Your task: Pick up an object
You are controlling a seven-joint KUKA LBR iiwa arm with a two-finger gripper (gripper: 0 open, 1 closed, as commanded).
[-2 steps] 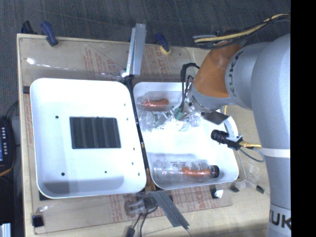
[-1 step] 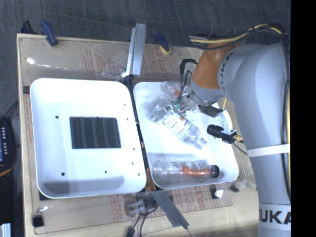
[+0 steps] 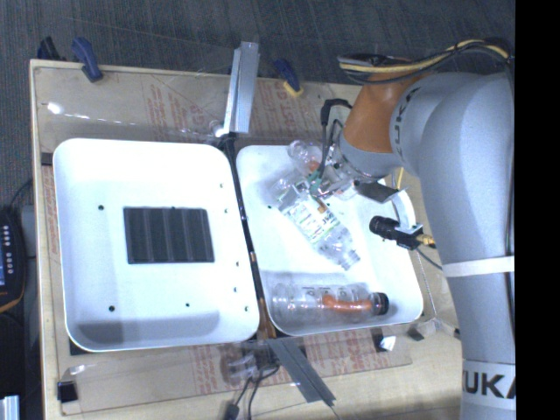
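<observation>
Over right bin [image 3: 262,234], end effector [image 3: 320,180] (touching bottle [image 3: 319,221])

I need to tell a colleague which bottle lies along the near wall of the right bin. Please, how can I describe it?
Take the right bin, the one under the arm. Along its near wall lies a clear plastic bottle on its side, apart from the labelled bottle above it. It alone has a dark cap and something orange inside.

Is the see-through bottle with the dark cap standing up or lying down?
Lying down. The clear plastic bottle with the dark cap rests on its side along the near wall of the right white bin, cap pointing right.
</observation>
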